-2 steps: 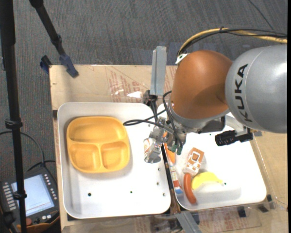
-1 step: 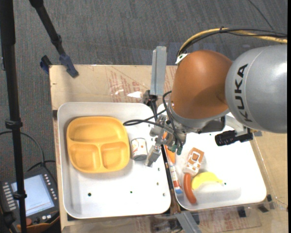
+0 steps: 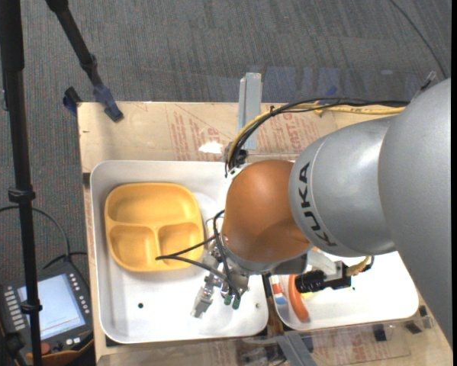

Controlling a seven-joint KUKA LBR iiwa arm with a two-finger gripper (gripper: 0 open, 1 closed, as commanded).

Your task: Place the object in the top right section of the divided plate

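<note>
Likely obj: small orange-and-white item (image 3: 299, 309) at left edge of the right shallow white bin (image 3: 388, 300), partly hidden under the grey KUKA arm (image 3: 350, 189); can't ID it for sure. Two-finger gripper (image 3: 217, 300) hangs low over bare floor of the left shallow white bin (image 3: 136, 319), just below-right of the yellow plastic divided plate (image 3: 153, 226). Claw apart or together: can't tell, nothing seen clamped. To do it well: confirm a grasp first, then centre over the plate's upper-right compartment, approx vertical, and release low.
</note>
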